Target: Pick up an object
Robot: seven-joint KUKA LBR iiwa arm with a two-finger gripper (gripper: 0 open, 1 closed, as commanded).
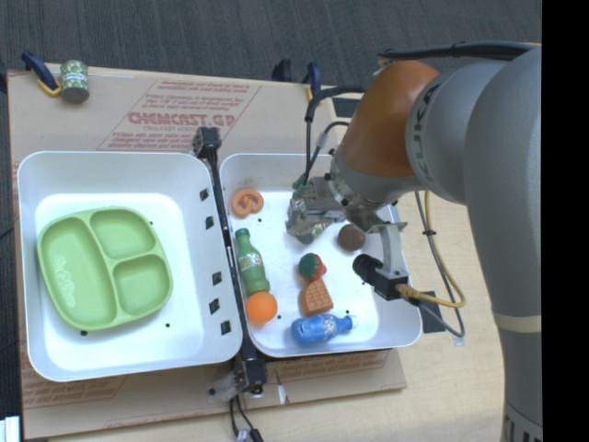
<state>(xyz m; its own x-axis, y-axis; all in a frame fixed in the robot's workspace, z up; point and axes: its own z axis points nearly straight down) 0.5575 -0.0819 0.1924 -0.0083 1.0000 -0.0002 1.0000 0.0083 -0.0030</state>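
Resting on a bench w/ a cardboard sheet [184,109] printed in red, two shallow white bins sit side by side; dark grey carpet [184,12] fills the top of the frame. Left bin [101,353] holds a green divided plate [104,267]. A small jar [75,79] & a blue clip [39,70] sit at upper left of the cardboard.

Right bin [276,337] holds the pickable items: green bottle [248,261], long axis running top-to-bottom of frame, cap toward the top; blue bottle [321,328], lying roughly left-right along the bin's lower edge, cap toward the right; orange ball [261,308]; waffle-like piece [316,296]; strawberry-like piece [312,266]; orange ring [246,202] at upper left; brown round item [350,238].

Arm reaches in from the right; gripper [306,217] sits over upper centre of right bin, near the strawberry-like piece. Can't tell its state.
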